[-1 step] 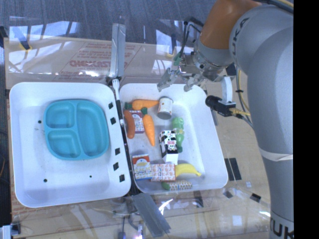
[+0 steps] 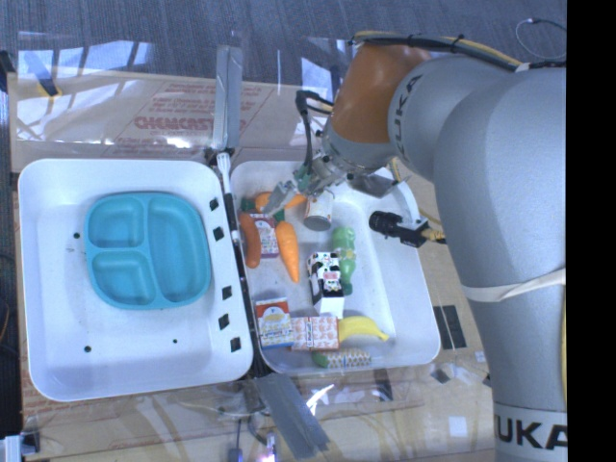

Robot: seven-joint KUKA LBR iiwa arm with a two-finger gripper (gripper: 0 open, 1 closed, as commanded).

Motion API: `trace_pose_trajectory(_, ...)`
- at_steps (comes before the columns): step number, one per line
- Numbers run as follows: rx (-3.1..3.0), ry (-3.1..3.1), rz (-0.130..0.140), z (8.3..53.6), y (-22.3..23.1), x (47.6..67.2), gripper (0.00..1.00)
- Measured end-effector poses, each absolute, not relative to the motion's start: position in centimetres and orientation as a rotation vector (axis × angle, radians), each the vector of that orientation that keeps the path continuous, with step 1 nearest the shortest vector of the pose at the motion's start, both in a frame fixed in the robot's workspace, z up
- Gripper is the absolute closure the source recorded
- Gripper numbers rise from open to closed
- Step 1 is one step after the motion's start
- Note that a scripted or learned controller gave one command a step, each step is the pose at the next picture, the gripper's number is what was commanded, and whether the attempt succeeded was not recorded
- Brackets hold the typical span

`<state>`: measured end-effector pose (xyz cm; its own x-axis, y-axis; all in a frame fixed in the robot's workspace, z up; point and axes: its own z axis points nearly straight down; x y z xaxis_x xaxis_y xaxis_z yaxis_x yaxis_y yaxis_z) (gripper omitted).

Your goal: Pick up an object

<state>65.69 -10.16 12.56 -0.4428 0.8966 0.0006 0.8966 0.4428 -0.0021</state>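
My gripper [image 2: 294, 192] hangs over the far left part of the right bin [image 2: 409, 301], just above a cluster of toy food. Under it lie an orange carrot [image 2: 287, 249], a hot dog [image 2: 250, 240] and a small grey can [image 2: 318, 212]. A black-and-white milk carton [image 2: 327, 279] and a green vegetable [image 2: 345, 251] sit in the middle of the bin. A banana [image 2: 361, 329] and small food boxes [image 2: 294, 327] lie at the near edge. I see nothing clearly between the fingers.
The left bin [image 2: 58, 335] holds a blue divided plate [image 2: 147, 249]. A divider with black clips [image 2: 228, 277] separates the bins. The large grey arm [image 2: 481, 181] covers the right side of the bench.
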Motion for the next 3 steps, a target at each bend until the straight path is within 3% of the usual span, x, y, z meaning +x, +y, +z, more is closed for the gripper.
trace_pose_trajectory(1, -1.655, -2.672, 0.002, 13.7, -10.2, 65.8, 1.0)
trace_pose_trajectory(2, -1.944, -2.47, 0.001, 19.8, -7.1, 64.6, 1.0)
trace_pose_trajectory(3, -1.944, -2.47, 0.001, 19.8, -7.2, 64.6, 0.0)
